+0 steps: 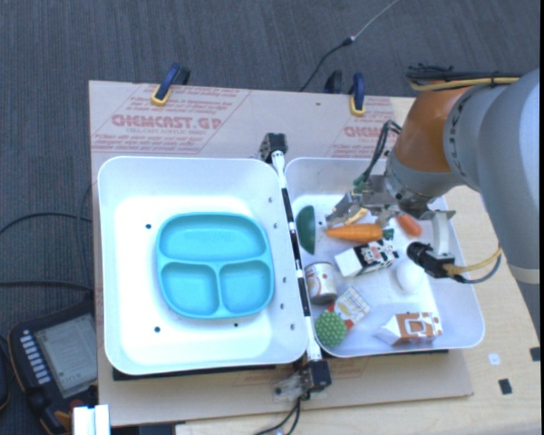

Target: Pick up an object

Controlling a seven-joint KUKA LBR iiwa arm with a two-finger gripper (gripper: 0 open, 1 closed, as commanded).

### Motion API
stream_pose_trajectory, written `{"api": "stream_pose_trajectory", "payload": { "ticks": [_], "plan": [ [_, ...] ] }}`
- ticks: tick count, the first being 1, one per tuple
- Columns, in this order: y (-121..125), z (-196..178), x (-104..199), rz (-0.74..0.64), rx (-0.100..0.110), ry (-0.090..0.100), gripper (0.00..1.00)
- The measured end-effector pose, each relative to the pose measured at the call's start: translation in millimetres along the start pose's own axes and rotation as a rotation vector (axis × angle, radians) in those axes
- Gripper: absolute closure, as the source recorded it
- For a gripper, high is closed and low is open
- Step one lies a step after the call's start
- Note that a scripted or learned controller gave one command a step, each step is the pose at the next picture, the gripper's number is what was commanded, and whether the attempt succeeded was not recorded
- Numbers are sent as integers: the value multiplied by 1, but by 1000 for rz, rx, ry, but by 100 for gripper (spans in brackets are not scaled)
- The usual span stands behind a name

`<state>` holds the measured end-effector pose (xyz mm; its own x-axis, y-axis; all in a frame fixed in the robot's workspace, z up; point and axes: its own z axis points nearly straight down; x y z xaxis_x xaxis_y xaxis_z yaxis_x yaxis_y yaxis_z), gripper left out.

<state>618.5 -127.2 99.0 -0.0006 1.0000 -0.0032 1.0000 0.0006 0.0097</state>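
From the fixed overhead camera we see the grey arm reaching in from the right, its orange band just above the wrist, which bends down over the far part of the right bin. The end effector hangs low near that bin's far left corner, just above the orange carrot; we cannot tell whether it is released or clenched, and we see nothing gripped in it. The right bin carries the clutter: the carrot lies crosswise near the middle, a dark green vegetable rests against the divider side, a small silver can sits below it, and a green round piece of toy produce lies at the near left corner. Beside the can we see a small packet, a black-and-white item just under the carrot, a white egg-like object and a small white and orange carton near the front edge. The left bin holds a light blue divided plate with three compartments, lying flat near its centre. Both bins sit side by side on a board on the table, with blue clamps at its far edge.
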Motion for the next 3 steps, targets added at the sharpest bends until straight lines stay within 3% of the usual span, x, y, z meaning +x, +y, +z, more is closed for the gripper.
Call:
{"api": "stream_pose_trajectory", "payload": {
  "ticks": [1, 2, 3],
  "plan": [
    [0, -10, 0, 0, 0, -1, 100],
    [0, -10, 0, 0, 0, 0, 0],
    [0, -20, 0, 0, -1, -1, 100]
  ]
}}
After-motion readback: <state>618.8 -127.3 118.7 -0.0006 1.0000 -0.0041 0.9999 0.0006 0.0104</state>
